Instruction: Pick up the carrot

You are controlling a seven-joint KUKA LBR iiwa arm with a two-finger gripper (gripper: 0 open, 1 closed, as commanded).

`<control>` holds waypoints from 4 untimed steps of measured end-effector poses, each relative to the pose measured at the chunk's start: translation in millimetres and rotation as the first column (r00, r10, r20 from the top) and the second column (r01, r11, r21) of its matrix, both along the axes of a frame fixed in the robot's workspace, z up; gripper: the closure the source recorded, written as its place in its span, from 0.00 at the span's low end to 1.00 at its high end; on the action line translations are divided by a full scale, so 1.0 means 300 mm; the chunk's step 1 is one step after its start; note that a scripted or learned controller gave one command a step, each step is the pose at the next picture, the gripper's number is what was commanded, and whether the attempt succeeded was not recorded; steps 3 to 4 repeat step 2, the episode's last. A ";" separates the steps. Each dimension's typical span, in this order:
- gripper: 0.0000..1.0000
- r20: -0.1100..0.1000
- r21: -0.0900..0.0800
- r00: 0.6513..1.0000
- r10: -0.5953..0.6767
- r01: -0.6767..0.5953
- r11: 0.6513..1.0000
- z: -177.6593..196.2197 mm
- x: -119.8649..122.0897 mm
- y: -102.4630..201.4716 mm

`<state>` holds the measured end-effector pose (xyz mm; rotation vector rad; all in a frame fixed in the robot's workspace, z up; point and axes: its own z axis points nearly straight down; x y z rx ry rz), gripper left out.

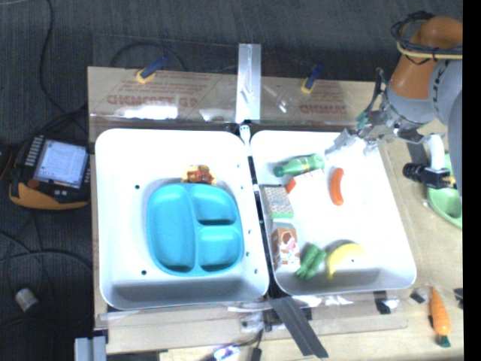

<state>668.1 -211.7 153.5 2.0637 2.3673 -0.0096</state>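
Observation:
An orange-red, carrot-like stick [337, 186] lies in the right bin [391, 224], near its middle and slightly toward the back. My gripper [349, 137] hangs over the back edge of that bin, above and a little to the right of the stick and apart from it. It points down-left toward the cap end of a green bottle [298, 165]. Nothing shows in the gripper. A second orange piece with a green tip [440, 319] lies on the bench outside the bin, at the front right.
The right bin also holds a small carton [283, 241], a green vegetable [309, 262] and a banana [343, 257] near the front. The left bin [120, 164] bears a blue divided tray [197, 228] and a small toy [199, 174]. A green bowl [451, 201] sits at the right.

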 end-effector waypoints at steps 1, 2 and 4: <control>1.00 0.000 -0.003 1.000 0.002 -0.002 1.000 0.033 0.003 0.001; 0.00 0.000 -0.003 1.000 0.002 -0.002 1.000 0.033 0.003 0.001; 0.00 0.000 -0.003 1.000 0.002 -0.002 1.000 0.033 0.003 0.001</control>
